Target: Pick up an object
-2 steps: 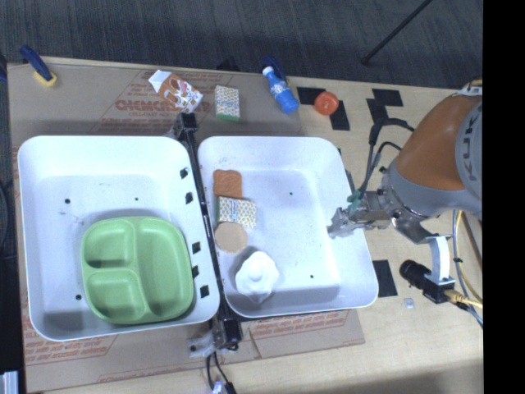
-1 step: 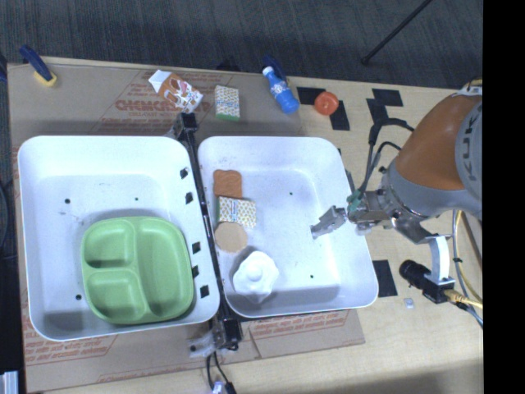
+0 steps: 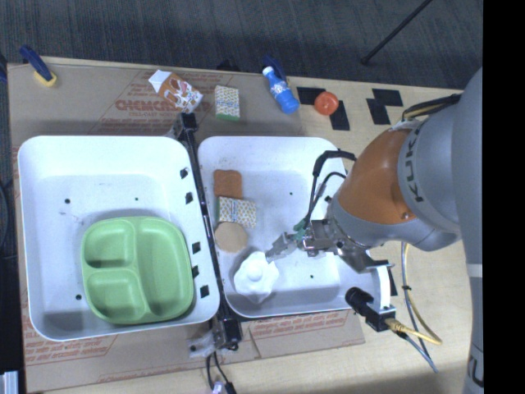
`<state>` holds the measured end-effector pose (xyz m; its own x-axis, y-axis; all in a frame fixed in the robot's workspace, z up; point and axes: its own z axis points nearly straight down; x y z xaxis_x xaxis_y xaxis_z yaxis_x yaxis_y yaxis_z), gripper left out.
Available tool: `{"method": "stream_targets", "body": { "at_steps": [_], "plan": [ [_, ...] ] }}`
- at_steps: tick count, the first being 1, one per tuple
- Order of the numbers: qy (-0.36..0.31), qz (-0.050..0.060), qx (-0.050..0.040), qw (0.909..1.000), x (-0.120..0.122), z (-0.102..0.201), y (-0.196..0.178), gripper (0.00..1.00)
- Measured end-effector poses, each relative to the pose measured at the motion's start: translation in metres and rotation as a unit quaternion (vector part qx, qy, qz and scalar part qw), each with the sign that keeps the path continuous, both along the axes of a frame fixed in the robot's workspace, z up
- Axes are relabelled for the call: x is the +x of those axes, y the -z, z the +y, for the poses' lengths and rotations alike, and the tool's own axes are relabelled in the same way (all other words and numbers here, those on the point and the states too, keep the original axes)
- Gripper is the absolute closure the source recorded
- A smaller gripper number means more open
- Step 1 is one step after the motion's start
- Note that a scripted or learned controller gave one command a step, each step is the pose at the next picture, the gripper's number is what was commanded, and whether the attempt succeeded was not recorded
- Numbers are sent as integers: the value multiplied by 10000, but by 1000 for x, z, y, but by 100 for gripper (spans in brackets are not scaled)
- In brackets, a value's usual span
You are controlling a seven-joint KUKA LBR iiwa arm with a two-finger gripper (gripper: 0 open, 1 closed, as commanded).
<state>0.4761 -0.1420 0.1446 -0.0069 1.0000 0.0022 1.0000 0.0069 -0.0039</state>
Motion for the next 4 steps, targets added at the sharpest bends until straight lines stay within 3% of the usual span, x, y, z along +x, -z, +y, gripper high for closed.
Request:
{"method": "stream_targets", "body": {
  "at_steps": [1, 2, 3, 4],
  "plan": [
    [-7, -13, -7, 10000, 1, 65, -47, 0],
    [6, -23, -4, 10000, 1, 107, -75, 0],
    [-13, 2, -5, 10000, 0, 226, -47, 0],
    [-6, -48, -6, 10000, 51, 271, -253, 0]
  ]
}}
